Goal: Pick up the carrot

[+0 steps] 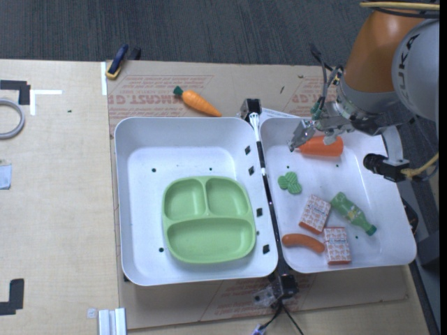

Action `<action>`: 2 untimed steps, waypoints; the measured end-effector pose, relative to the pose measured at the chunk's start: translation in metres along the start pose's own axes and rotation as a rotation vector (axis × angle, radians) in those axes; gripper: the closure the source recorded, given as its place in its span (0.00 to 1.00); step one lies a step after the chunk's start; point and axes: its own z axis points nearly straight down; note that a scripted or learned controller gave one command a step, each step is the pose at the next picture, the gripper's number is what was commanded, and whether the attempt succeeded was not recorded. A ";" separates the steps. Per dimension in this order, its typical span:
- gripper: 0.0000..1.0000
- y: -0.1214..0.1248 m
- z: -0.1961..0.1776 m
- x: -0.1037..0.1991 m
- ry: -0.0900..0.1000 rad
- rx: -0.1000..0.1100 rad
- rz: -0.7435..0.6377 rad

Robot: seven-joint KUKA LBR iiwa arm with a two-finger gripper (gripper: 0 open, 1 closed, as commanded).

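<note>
Found the carrot outside both bins, on bare cardboard at upper centre of the frame: orange, tapered, green tuft at its upper-left end, point aimed lower right toward the gap between the bins. Noted open room around it, with the left bin rim just below. Saw the gripper well apart from it, over the upper part of the right bin, directly above an orange tapered piece near that bin's far wall; could not tell the grip's state, nor whether touching that piece. Counted a green toy, two boxes, a bottle and a sausage crowding the lower half. Saw a green plate in the left bin.
</note>
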 end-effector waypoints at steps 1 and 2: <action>0.00 0.028 0.074 -0.031 -0.004 -0.010 0.034; 1.00 0.028 0.066 -0.032 -0.005 -0.009 0.033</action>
